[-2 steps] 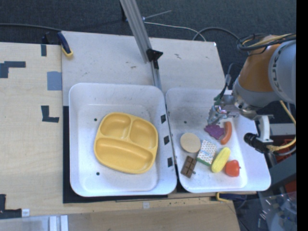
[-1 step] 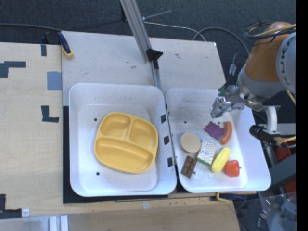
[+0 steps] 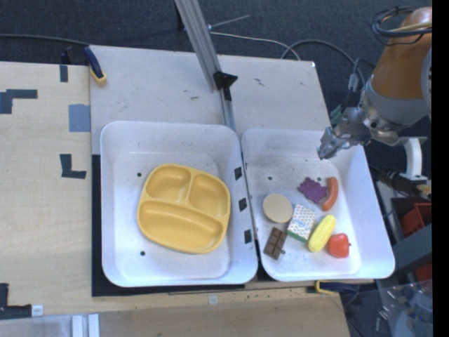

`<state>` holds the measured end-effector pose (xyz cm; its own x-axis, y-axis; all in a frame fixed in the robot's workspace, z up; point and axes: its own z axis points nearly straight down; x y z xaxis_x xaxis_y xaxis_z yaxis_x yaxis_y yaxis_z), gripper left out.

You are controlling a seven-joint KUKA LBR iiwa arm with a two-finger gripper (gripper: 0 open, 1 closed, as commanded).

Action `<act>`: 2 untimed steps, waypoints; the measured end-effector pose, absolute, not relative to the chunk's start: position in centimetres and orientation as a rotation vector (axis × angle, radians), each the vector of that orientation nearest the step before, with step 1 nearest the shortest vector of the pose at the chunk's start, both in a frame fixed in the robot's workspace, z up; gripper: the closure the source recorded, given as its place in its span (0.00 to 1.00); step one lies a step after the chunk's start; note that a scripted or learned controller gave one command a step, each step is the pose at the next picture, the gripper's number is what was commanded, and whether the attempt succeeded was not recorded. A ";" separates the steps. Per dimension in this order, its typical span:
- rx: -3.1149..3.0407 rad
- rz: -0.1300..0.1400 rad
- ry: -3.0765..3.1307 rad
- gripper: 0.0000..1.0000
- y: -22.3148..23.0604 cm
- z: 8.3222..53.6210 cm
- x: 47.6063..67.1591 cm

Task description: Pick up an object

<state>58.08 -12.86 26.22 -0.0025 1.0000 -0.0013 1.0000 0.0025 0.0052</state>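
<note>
Yellow tray (image 3: 184, 208); white bins (image 3: 112, 188); purple grapes (image 3: 312, 189); brown chocolate (image 3: 275, 243); red tomato (image 3: 339, 245), probably.

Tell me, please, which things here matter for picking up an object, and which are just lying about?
In play: gripper; right bin; purple piece, round biscuit, chocolate bar, yellow corn, red tomato.

Lying about: yellow divided plate, left bin.

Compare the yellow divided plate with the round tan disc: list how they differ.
The yellow divided plastic plate lies in the left white bin; the round tan disc lies in the right white bin. The plate is far larger than the disc. The plate is split into compartments, the disc looks plain. The plate lies alone, while the disc sits among other small toys. Both lie flat.
</note>
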 end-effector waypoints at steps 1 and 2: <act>2.215 0.000 2.231 1.00 -6.7 25.1 59.5; 2.216 -0.001 2.230 1.00 -1.6 23.4 60.9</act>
